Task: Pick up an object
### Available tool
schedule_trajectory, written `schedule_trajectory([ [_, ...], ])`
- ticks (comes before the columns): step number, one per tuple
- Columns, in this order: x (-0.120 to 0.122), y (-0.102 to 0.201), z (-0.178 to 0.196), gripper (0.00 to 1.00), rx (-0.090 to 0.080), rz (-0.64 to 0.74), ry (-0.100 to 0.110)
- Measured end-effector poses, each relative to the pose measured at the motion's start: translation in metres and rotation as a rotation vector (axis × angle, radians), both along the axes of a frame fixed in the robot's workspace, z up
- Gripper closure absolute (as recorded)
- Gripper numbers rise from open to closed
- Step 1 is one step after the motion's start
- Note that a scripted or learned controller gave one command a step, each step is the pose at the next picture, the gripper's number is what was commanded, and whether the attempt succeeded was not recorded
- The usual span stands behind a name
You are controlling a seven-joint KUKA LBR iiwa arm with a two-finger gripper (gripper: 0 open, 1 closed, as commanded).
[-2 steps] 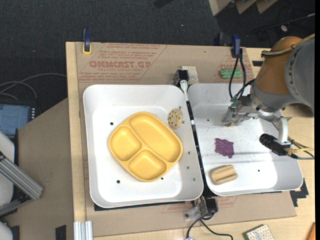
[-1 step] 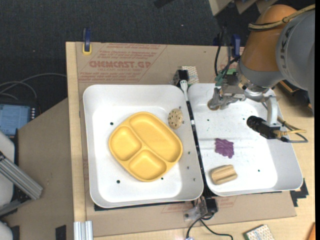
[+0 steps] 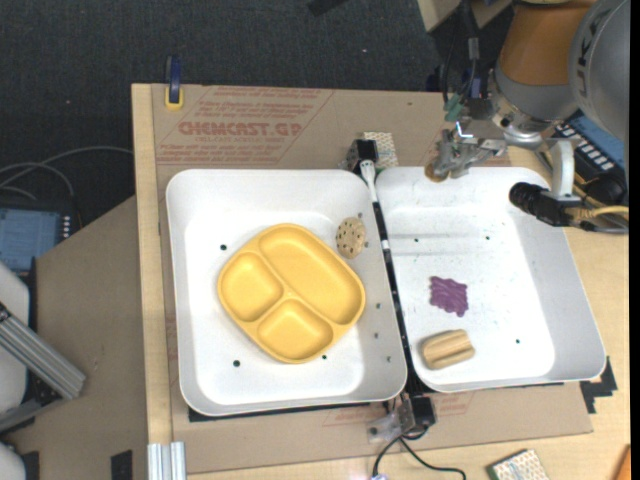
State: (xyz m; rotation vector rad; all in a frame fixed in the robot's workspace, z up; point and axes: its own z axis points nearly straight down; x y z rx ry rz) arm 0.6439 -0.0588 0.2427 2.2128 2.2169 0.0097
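Fingers of the end effector (image 3: 452, 158) are too small and cluttered at the wrist for you to read; whether they are apart or together you cannot tell, and nothing is showing between them. It is hanging over the far rim of the right bin (image 3: 560, 363), near that bin's far left corner, with the grey arm (image 3: 560, 38) and its orange band reaching in behind it.

Step in hand, as you can judge it: approach. No object is gripped or lifted yet.

Working outward, you are seeing these candidates:
- purple piece (image 3: 449, 294), flat and ragged, lying mid-floor of the right bin.
- tan block (image 3: 446, 349), rounded, lying just nearer the camera than the purple piece, apart from it, toward the bin's near left.
- speckled ball (image 3: 350, 236) in the left bin (image 3: 200, 358), sitting beside the far right edge of the yellow tray (image 3: 290, 292), close to the divider; touching or not, you cannot tell.
- yellow tray, three compartments, all lying bare, sitting mid-bin.

Both bins are resting on the desk (image 3: 240, 128), on a cardboard sheet.

Next move, judged: you are needing a travel toward the near side of the right bin, then a straight descent over the tan block, which is looking like the firmest grip. The purple piece is looking too flat for a clean pinch.
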Motion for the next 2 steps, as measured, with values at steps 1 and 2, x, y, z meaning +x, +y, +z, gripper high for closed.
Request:
schedule_trajectory([
  [1,-0.003,0.0,-0.004,0.0,0.001,-0.001,0.009],
  [2,-0.041,-0.039,-0.127,0.0,0.003,-0.007,0.024],
])
